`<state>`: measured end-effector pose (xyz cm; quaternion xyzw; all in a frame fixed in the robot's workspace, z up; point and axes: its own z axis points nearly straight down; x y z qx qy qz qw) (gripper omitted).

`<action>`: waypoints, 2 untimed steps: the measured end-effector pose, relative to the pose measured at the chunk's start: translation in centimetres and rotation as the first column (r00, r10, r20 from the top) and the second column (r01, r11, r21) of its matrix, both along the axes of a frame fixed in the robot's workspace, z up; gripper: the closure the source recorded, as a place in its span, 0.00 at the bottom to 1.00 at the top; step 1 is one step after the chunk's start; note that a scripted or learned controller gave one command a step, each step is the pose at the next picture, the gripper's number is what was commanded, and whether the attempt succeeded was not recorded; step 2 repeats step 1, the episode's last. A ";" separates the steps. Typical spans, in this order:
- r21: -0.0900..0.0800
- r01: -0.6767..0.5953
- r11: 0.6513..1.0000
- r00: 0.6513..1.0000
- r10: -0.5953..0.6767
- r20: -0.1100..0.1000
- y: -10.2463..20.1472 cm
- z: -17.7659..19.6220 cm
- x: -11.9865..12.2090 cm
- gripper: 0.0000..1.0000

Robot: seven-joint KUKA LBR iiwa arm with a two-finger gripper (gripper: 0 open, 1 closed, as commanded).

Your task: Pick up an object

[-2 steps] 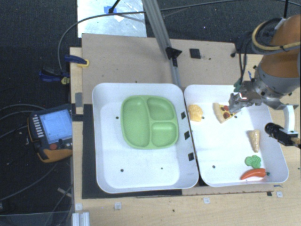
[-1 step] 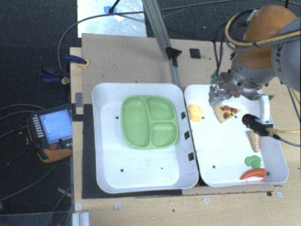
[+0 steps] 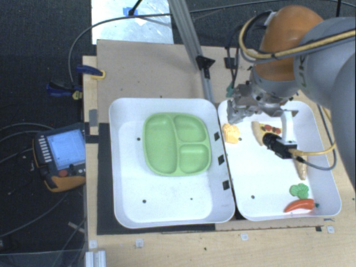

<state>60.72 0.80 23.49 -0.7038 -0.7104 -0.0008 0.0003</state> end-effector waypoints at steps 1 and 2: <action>0.000 0.000 1.000 1.000 0.000 0.002 4.9 0.1 0.6 1.00; 0.000 0.000 1.000 1.000 0.000 0.002 4.9 0.1 0.6 1.00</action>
